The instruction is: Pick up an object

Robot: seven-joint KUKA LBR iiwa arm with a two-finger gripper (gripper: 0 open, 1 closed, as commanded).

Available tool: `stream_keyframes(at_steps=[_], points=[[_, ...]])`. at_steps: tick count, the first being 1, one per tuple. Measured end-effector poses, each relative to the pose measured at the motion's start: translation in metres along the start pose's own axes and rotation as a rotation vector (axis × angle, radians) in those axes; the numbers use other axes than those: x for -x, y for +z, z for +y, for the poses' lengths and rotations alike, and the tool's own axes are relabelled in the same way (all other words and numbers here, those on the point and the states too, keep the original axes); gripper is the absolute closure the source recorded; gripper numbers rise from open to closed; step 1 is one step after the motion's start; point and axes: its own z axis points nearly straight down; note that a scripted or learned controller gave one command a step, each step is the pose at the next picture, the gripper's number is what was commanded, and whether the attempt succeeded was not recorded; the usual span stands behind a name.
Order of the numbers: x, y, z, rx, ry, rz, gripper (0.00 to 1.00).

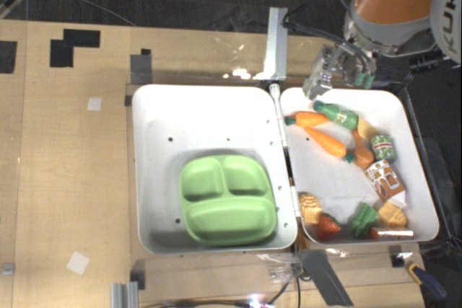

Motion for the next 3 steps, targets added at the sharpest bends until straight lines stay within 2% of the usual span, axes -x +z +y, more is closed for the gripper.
stream_keyframes(at_steps=[1, 2, 3], points=[[0.002, -0.013, 0.002, 0.002, -0.005, -0.011, 1.00], [-0.043, 0.011, -0.058, -0.006, 0.099, 0.011, 1.00], [-0.041, -0.003, -0.055, -0.002, 0.092, 0.000, 1.00]])
